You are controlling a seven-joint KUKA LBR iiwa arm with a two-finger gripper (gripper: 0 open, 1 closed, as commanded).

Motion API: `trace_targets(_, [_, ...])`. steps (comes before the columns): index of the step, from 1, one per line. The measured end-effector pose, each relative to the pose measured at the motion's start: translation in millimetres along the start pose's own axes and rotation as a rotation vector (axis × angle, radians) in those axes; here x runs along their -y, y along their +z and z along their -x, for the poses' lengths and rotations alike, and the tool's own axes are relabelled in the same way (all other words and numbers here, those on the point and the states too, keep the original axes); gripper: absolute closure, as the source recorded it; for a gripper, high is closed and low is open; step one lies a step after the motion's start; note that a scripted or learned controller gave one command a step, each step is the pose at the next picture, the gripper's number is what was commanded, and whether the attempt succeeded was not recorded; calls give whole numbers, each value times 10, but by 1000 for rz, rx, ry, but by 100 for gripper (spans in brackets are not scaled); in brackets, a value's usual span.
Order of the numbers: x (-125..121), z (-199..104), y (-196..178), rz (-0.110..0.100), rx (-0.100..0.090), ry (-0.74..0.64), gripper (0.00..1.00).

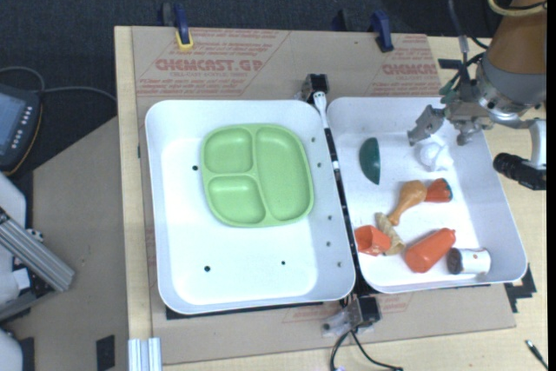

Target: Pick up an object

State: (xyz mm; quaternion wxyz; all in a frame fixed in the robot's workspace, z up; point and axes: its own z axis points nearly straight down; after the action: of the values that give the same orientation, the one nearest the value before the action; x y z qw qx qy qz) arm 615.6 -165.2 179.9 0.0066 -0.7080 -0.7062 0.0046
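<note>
gripper (443, 124) metal fingers spread, holding nothing, above small white lump (432, 155); smooth green three-compartment plate (258, 174) in left bin (174, 274).

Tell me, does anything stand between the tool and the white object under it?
Nothing visible does. The tool hangs just above the white object at the far side of the right bin; the green piece lies apart, toward the divider.

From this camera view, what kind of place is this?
Probably a robotics lab test bench, not a kitchen. Two white bins sit on a board held by clamps, a robot arm hangs over the right bin, and toy food like the chicken leg lies inside.
</note>
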Motion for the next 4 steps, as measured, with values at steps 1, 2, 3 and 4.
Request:
trace_targets(1, [-31,-3,-94,15,3,-3,0])
trace_targets(2, [-110,16,372,11,2,-4,0])
trace_targets(3, [-180,41,648,40,12,-4,0])
trace_targets(4, [-176,37,568,39,12,-5,100])
